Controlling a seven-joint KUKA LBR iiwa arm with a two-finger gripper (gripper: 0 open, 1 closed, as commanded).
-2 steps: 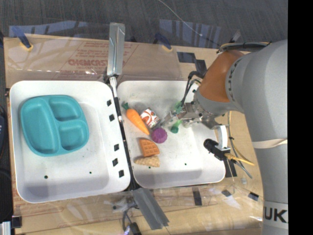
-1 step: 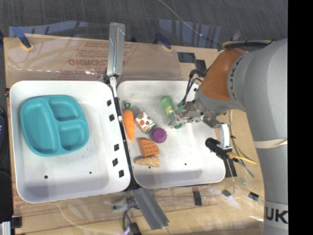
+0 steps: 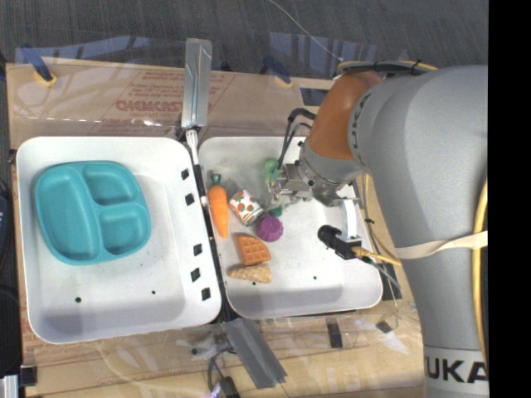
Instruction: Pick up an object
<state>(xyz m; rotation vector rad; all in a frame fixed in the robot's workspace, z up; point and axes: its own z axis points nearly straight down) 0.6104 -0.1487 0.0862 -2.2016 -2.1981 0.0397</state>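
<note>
Right bin: toy food is bunched in its left half.
- Carrot: lies flat just beside the bin's left wall. Its long axis runs far to near, with the green top at the far end and the tip pointing near.
- White-and-red piece: just right of the carrot.
- Purple piece: right of the white-and-red piece and slightly nearer.
- Square waffle: near side of the purple piece, with a tan wedge beyond it toward the near wall.
- Green piece: far side of the cluster.

Gripper: low over the bin, between the green piece and the purple piece. Whether it is spread or closed cannot be told, and nothing is seen held in it.

Room: bare floor shows along the near side of the right bin, toward its right. Left bin: a teal divided tray sits far-left, and the near half is bare.
</note>
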